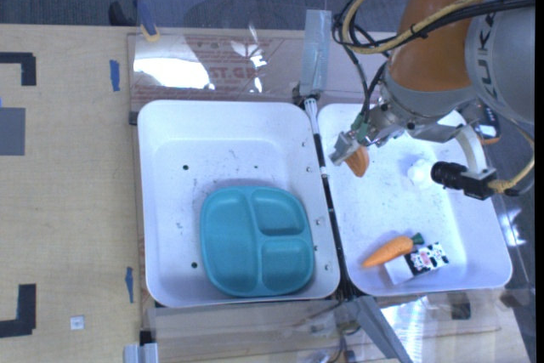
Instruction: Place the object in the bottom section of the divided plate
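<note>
The end effector [355,150] hangs over the right white bin [476,268], near the wall it shares with the left white bin [161,140], its fingers clamped on a small orange oblong object [360,162]. The teal divided plastic plate [255,241] lies in the left bin, well apart from that object. An orange toy carrot [388,251] and a black-and-white toy [427,258] lie in the right bin, right of the plate.
</note>
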Tool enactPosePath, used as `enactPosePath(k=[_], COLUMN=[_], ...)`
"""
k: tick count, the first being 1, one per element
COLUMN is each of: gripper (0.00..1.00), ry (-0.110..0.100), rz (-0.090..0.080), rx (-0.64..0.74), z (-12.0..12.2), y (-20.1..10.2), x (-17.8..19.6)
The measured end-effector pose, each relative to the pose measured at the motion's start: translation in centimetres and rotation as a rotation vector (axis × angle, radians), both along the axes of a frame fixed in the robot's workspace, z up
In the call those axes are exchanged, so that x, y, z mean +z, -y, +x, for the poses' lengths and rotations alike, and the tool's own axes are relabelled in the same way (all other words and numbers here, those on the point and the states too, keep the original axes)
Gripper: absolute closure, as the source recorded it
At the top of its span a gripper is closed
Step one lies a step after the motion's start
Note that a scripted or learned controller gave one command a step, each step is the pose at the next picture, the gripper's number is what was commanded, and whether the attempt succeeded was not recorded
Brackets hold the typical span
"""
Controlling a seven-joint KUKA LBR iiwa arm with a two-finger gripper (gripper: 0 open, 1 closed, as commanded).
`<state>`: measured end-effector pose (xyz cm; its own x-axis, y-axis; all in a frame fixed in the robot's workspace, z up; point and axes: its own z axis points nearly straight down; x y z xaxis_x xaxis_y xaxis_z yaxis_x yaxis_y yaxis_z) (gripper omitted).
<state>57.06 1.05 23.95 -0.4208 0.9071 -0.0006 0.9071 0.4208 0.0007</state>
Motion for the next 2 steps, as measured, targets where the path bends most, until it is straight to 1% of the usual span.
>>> enactPosePath(k=[1, 2], gripper=[1.0, 1.0], ry=[-0.01, -0.004], rz=[0.0, -0.001], rx=[-0.093, -0.263], z=[-2.2, -1.4], y=[-7.6, -10.9], x=[-5.9, -7.2])
